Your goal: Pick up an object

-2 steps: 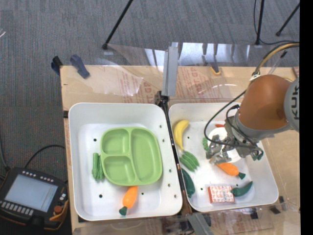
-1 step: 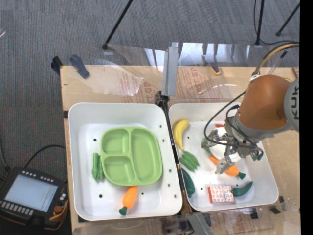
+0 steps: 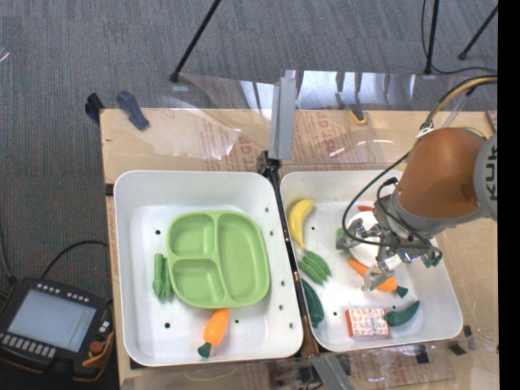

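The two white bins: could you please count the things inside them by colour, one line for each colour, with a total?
Green: 5, namely divided plate, bean pods, pea pods, dark vegetable, dark pepper
Orange: 2, namely carrot in the left bin, carrot under the gripper
Yellow: 1, banana
Red and white: 1, small box
Total: 9, not counting anything hidden under the arm.

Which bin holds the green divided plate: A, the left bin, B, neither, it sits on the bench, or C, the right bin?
A: the green divided plate lies in the left bin, with a toy carrot below it; the banana lies in the right bin.
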Controlling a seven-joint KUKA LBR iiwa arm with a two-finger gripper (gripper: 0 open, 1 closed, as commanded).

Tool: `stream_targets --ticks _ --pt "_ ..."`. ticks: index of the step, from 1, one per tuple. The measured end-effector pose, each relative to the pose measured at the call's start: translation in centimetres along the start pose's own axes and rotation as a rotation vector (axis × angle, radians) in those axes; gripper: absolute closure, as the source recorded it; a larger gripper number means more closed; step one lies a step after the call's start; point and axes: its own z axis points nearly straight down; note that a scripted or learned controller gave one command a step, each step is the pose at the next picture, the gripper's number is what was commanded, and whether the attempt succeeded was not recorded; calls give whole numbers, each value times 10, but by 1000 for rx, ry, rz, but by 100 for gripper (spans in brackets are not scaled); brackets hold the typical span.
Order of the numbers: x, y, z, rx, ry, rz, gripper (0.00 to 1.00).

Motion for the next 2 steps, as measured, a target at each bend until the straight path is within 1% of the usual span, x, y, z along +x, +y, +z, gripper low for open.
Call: stream_targets --ticks 1,2 --pt "25 18 1 -3 2 -24 0" --pt "23 19 -9 -3 0 -24 100"
